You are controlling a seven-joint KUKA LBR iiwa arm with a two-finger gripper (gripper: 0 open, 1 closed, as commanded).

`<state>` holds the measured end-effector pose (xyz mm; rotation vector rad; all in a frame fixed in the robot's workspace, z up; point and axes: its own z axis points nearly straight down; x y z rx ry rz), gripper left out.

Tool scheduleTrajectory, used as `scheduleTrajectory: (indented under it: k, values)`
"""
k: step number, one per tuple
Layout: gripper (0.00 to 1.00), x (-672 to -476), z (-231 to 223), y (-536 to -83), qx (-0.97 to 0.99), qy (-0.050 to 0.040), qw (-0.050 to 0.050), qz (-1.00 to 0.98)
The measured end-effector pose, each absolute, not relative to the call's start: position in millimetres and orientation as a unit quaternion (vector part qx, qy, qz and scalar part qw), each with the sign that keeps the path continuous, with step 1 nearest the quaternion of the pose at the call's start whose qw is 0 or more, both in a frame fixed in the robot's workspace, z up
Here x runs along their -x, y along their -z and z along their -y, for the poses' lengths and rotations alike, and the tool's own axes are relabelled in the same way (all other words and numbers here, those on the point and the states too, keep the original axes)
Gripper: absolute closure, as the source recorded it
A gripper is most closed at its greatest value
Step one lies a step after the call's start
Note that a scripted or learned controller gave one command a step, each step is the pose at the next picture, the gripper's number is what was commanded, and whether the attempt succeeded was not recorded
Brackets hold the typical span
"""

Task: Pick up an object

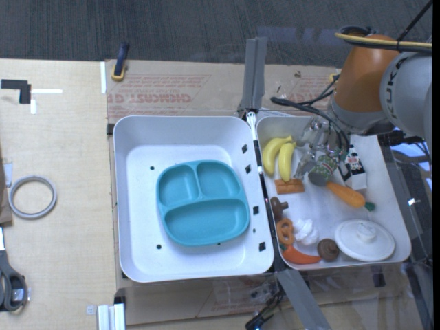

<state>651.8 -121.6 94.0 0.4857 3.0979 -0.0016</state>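
Observation:
The right bin [397,205] holds several toy foods. Two yellow bananas [278,155] lie at its upper left, with an orange block [289,186] just below them. An orange carrot [346,195] lies in the middle, and a white round lid [364,238] at the lower right. My gripper [317,162] hangs low over the bin's upper middle, just right of the bananas and above the carrot's left end. A small grey-green round thing [320,177] sits right under it. A small black-and-white box [355,168] lies to its right.
The left bin [130,205] holds a blue divided plate [203,202]. Along the right bin's lower left lie a brown piece [278,205], an orange ring [285,231], a white crumpled thing [306,230], a red pepper [300,256] and a brown ball [328,249]. A grey tape roll [31,196] rests on the bench.

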Motion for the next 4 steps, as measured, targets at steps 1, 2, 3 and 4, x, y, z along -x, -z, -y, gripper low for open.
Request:
scheduleTrajectory:
  k: [1, 2, 3, 4]
  values:
    - [0.0, -583.4, 191.4, -96.0, -0.124, 0.0008, 0.002, -0.992]
    - [0.0, -560.6, 123.7, -92.0, -0.164, -0.0003, 0.001, -0.987]
    - [1.0, -561.7, 123.3, -101.5, -0.162, 0.0003, 0.002, -0.987]
    - [1.0, -569.8, 134.8, -262.1, -0.067, 0.0004, 0.002, -0.998]
